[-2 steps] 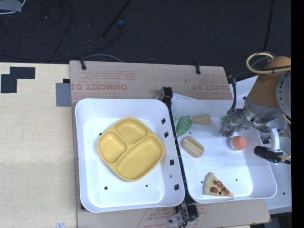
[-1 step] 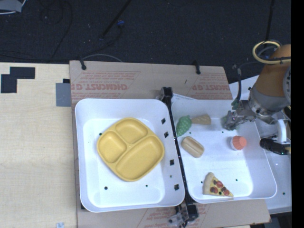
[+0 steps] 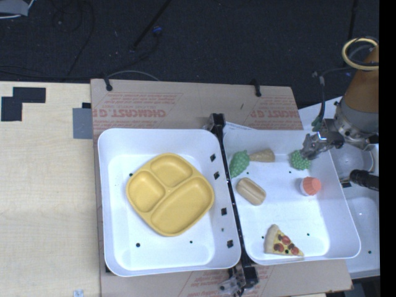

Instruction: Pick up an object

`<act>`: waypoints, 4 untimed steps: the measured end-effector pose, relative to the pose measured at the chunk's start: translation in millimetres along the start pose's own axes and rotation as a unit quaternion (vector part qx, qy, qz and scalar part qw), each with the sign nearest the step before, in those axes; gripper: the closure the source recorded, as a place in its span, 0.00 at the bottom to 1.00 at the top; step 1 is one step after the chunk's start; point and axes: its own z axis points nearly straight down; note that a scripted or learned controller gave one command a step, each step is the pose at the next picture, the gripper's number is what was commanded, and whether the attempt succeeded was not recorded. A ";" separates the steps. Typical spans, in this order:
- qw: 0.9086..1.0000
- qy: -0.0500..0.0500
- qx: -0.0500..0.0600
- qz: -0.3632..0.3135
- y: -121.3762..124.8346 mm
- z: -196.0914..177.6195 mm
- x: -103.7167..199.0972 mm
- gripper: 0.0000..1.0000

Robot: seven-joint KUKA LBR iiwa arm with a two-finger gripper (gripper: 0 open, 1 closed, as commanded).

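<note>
**A:** The gripper is sitting low over the top right corner of the right bin, and its metal fingers are crowding right up against a small green broccoli piece — touching it or very nearly. Whether they're parted or closed, I cannot tell; the tips are blurring into the green.

**B:** Agreed, and I'm not seeing that green piece clearly between the fingers either. Behind the gripper, the grey arm is coming in from the right, its orange band above the wrist.

**A:** Working outward — a pink-orange round piece is lying just below and to the right of the broccoli. Further left, a tan bread roll is resting near the bin's top edge, with a larger leafy green piece just beside it.

**B:** Below those, a hot dog bun is lying tilted, and a pizza slice is sitting near the front wall.

**A:** And over in the left bin, a yellow divided plate is lying flat, turned at an angle.
</note>
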 end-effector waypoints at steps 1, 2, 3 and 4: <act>1.000 0.000 -0.001 0.000 0.7 -64.1 0.3 1.00; 1.000 0.002 0.003 -0.002 -4.0 -65.4 62.7 1.00; 1.000 0.002 0.004 -0.001 -15.6 -52.6 119.2 1.00; 1.000 0.001 0.004 -0.001 -12.8 -41.5 173.6 1.00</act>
